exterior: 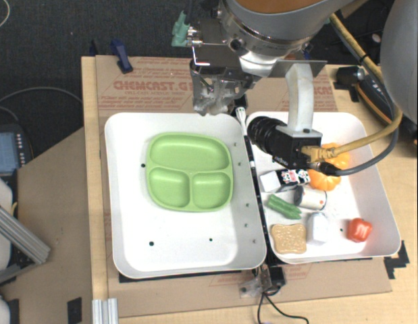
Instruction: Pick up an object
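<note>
My gripper (215, 101) hangs over the far rim of the left bin (124, 201), near the divide between the two bins, and I see nothing in it. A green divided plate (189, 171) lies in the left bin, just in front of the gripper. The right bin (374, 194) holds a green bean-shaped piece (284, 206), a tan bread slice (289, 238), a red piece (359, 229), an orange piece (325, 180), a white block (320, 227) and a small white cylinder (311, 198). The arm's wrist hides the far part of the right bin.
A small patterned white box (294, 177) and a white card (269, 181) lie near the right bin's left wall. Both bins rest on a brown board (148, 79). A blue clamp (121, 54) sits at the board's far left corner.
</note>
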`<state>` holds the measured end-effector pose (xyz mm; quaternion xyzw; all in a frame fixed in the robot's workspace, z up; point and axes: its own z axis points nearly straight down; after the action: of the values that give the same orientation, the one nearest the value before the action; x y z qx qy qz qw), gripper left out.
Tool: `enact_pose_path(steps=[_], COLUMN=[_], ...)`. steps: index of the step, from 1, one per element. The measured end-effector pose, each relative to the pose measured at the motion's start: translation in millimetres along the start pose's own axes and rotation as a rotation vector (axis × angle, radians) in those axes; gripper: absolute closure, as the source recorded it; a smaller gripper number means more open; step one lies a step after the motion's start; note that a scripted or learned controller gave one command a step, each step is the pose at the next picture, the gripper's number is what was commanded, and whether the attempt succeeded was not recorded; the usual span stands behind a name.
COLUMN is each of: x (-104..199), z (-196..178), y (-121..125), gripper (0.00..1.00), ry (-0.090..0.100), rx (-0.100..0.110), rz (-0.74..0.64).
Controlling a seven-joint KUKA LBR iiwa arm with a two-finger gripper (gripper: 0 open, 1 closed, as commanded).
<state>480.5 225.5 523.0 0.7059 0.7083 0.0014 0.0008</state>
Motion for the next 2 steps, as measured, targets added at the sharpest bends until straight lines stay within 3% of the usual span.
enact_pose_path(steps=[1, 2], x=[0.9, -53.0], z=[-10.3, 114.3], y=[0.3, -2.9], gripper=[1.00, 1.00], ry=[0.001, -0.007], rx=[-0.002, 0.017], rz=[-0.001, 0.010])
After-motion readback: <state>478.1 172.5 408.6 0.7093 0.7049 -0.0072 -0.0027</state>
